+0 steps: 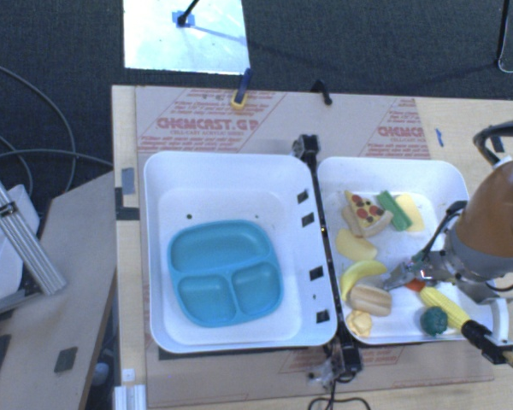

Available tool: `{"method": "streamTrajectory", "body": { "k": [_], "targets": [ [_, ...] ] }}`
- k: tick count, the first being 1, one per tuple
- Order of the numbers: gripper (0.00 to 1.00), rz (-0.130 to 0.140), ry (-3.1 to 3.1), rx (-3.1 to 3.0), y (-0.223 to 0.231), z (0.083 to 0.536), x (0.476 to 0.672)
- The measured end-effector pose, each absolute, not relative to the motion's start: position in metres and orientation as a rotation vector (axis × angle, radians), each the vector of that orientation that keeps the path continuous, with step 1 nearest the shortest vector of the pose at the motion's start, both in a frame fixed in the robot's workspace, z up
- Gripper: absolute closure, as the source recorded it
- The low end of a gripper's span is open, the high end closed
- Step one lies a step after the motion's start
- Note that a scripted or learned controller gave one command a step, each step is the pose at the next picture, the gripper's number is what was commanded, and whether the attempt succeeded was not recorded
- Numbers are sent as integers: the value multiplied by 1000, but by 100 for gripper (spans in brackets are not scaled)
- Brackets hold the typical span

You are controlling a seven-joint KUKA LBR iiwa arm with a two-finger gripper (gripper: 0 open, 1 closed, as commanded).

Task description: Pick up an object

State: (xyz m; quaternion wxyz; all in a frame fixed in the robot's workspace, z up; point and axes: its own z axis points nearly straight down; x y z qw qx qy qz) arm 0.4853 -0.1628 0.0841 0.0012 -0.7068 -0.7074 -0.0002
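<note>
so starting on the left, the left bin (pixel 231 173) has a blue divided tray (pixel 225 272) sitting in it, three compartments, nothing else on the white floor around it. there's a row of small black clips (pixel 311 246) running down the seam where the two bins meet.

the right bin (pixel 385 171) is where all the toy food is. up top there's a pizza slice (pixel 365 213) with a green piece (pixel 396 212) lying right beside it, on top of something pale yellow (pixel 413 214). below the pizza is a pale yellow chunk (pixel 355 246), then a banana (pixel 360 275) curving under that, and a hot dog bun looking thing (pixel 370 300) touching the banana's lower edge. at the very bottom near the front wall there's a small yellowish shell-shaped bit (pixel 359 322).

the gripper (pixel 403 275) is down low inside the right bin, tips pointing left, just beside the banana's right end and the bun. honestly can't make out if the pincer is apart or together, it's too small and dark, and nothing is clearly pinched in it.

further right an ear of corn (pixel 444 303) lies at a slant just under the wrist, with a green broccoli-ish lump (pixel 434 320) touching it. the arm's orange band (pixel 500 212) bulks over the right edge of the bin.
</note>
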Motion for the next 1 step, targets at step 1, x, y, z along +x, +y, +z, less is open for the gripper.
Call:
{"method": "streamTrajectory", "body": {
  "k": [1],
  "targets": [
    [0, -11, -2239, -2212, -101, 85, 569]
  ]
}}
